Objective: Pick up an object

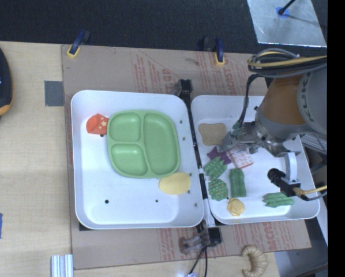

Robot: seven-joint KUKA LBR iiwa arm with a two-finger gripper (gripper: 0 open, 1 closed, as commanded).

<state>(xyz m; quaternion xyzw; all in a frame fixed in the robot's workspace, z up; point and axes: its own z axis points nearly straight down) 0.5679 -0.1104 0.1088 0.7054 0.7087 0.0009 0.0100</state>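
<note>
gripper (pixel 242 140) hung low over right bin (pixel 311 212) | jaw state can't be told tbh | nearest pick judged the green stick (pixel 237 182), just below-left of it, long axis running near-far

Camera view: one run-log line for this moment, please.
arm: over right bin | end effector: low among toys, grasp unclear | nearest: purple piece, tan piece | left bin: green divided plate

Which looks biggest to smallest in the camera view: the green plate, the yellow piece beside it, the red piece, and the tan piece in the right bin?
1. Green plate, by far the largest.
2. Yellow piece and tan piece: too alike to rank.
3. Red piece, smallest, partly hidden behind the plate.
</note>
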